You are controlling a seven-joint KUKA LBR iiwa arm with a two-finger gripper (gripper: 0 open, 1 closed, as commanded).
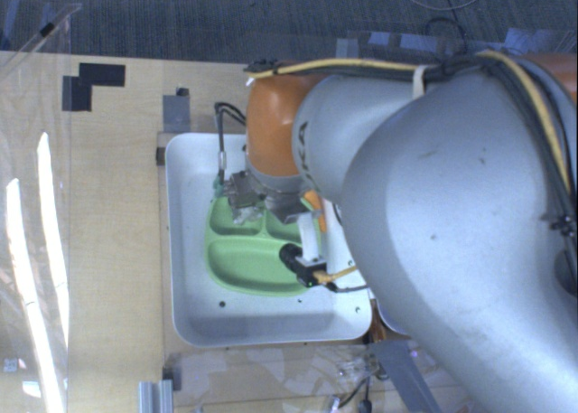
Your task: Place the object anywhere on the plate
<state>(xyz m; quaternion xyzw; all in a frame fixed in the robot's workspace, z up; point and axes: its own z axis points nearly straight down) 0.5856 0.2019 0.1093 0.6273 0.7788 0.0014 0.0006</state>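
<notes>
Arm (433, 221) hangs over green plate (239, 267) in left bin (194, 312); pincer (257, 208) state cannot be told.

One green divided plate (237, 268) in one white bin (194, 248), beneath one grey arm (433, 221).

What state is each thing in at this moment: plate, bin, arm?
Green plate: lying flat in the bin, partly covered by the arm's wrist.
White bin: flat on the bench, holding the plate.
Arm: reaching in over the plate, wrist low above it.
</notes>
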